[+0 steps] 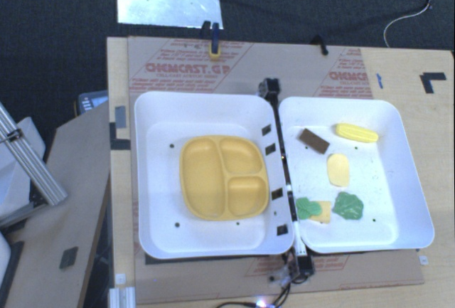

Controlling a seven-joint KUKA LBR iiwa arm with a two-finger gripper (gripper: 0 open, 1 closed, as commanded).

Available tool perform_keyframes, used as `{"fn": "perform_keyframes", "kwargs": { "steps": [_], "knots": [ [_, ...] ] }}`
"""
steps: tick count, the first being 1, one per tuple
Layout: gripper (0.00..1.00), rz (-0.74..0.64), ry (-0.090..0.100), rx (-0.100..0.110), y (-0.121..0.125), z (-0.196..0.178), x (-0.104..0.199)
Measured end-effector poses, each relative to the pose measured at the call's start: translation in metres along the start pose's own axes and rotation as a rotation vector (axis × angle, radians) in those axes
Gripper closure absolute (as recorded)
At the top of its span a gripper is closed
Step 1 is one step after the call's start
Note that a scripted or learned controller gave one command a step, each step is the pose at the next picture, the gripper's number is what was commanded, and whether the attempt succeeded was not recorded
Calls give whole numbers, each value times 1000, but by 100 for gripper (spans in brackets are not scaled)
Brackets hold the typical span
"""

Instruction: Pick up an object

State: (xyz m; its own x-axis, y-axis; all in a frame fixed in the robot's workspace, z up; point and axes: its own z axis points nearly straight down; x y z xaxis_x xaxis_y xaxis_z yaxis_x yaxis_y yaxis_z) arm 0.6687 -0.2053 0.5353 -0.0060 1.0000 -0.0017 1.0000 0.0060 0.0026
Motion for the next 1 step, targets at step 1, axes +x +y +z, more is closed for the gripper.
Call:
{"fn": "perform_keyframes", "kwargs": {
  "steps": [1],
  "knots": [
    [100,0,0,0,0,1,0]
  ]
}}
